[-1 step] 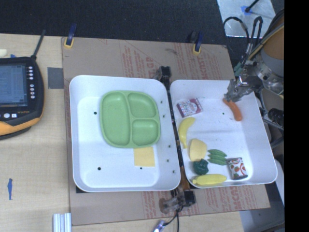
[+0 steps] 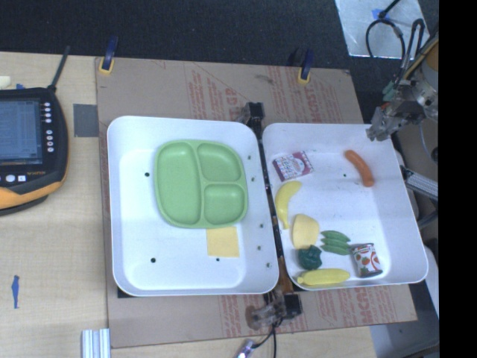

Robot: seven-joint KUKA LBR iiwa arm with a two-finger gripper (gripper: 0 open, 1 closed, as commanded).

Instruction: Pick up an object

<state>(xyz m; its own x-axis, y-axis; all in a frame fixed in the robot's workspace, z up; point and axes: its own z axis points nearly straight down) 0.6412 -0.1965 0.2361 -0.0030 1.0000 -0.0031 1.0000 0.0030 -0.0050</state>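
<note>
The right bin (image 2: 387, 200) holds several toy foods. An orange sausage (image 2: 359, 167) lies toward its far right, and a pink-and-white packet (image 2: 292, 165) sits at its far left. A yellow banana (image 2: 286, 200) and a pale yellow block (image 2: 304, 230) lie near the middle-left. At the front are a dark green broccoli piece (image 2: 310, 257), a green pea pod (image 2: 335, 241), a yellow corn-like piece (image 2: 323, 277) and a small red-and-white can (image 2: 365, 259). My gripper (image 2: 378, 130) hangs at the bin's far right corner, just above the rim, apart from the sausage.
The left bin (image 2: 134, 237) holds a green divided plate (image 2: 201, 183) and a flat yellow cheese slice (image 2: 223, 242). A teach pendant (image 2: 26, 144) rests on the bench at far left. Blue clamps (image 2: 109, 54) pin the cardboard at the back.
</note>
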